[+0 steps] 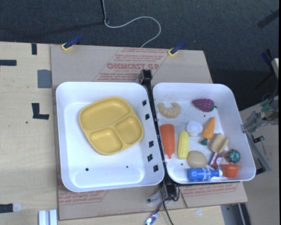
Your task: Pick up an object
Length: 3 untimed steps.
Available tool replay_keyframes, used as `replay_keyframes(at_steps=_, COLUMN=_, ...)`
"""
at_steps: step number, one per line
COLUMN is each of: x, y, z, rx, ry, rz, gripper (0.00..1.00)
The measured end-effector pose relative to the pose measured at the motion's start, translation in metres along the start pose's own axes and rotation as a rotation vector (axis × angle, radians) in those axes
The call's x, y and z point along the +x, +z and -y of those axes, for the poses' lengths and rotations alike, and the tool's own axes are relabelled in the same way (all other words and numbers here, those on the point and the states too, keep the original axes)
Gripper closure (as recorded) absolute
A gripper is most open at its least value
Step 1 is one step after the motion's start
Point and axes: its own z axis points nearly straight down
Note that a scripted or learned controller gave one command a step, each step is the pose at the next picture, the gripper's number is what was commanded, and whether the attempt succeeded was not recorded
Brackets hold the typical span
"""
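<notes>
Yellow 3-compartment plate [111, 124] lies in the left bin [103, 175]; toy foods [183, 144] and a blue bottle [202, 174] crowd the right bin [225, 93].

Looked down on a pale wooden worktop [18, 139] marked with black tape pieces [37, 110], overlaid by a brown cardboard sheet [126, 64] printed in red and held at its far edge by two blue-and-yellow clamps [72, 42]. Beyond lay dark blue-grey carpeted floor [201, 13], crossed by a thin pale cable [131, 22] curling down to the cardboard. Lit evenly throughout, without hard shadows.
</notes>
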Motion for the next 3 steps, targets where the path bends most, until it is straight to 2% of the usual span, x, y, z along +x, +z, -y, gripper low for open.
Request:
replay_keyframes(at_steps=1, x=0.041, y=-0.041, z=-0.001, rx=-0.007, ry=-0.008, rz=-0.001, gripper=1.0)
replay_keyframes(at_steps=2, x=0.0, y=0.007, z=0.0, rx=0.0, ry=0.0, rz=0.0, gripper=1.0)
replay_keyframes(at_steps=3, x=0.042, y=-0.04, z=-0.001, rx=-0.006, ry=-0.007, rz=-0.001, gripper=1.0)
